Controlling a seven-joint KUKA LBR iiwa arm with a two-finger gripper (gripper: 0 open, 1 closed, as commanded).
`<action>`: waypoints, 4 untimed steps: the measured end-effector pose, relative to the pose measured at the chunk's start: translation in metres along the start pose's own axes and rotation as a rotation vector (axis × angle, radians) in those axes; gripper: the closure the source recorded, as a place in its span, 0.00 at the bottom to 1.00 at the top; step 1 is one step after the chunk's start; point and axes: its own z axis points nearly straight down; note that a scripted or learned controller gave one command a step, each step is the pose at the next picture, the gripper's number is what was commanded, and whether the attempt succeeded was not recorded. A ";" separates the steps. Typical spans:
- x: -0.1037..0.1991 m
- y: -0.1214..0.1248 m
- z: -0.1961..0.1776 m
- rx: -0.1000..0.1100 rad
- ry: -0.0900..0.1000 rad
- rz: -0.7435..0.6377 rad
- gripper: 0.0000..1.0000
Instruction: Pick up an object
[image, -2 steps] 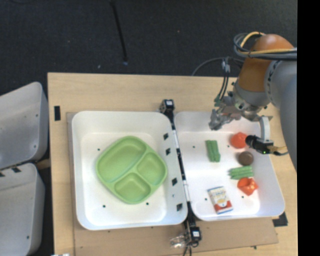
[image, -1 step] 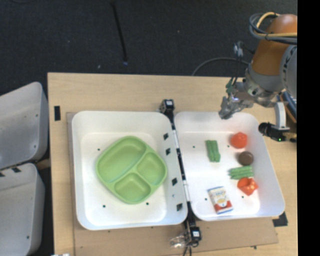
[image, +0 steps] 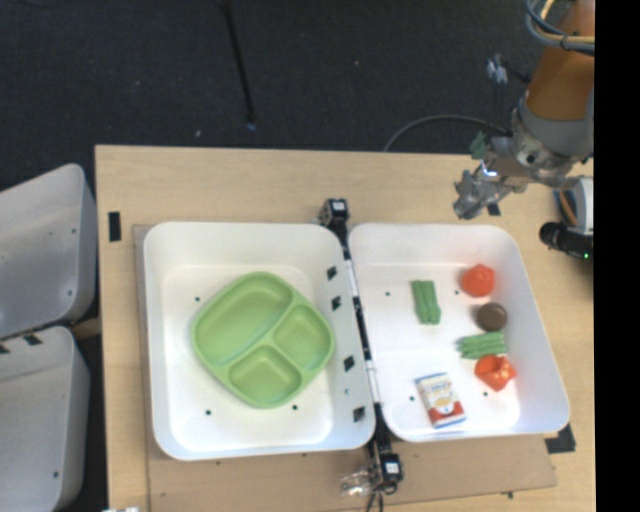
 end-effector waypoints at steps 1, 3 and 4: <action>0.045 -0.013 0.013 0.008 0.001 -0.001 1.00; 0.136 -0.043 0.024 0.007 0.003 -0.002 1.00; 0.185 -0.076 0.026 0.008 0.003 -0.003 1.00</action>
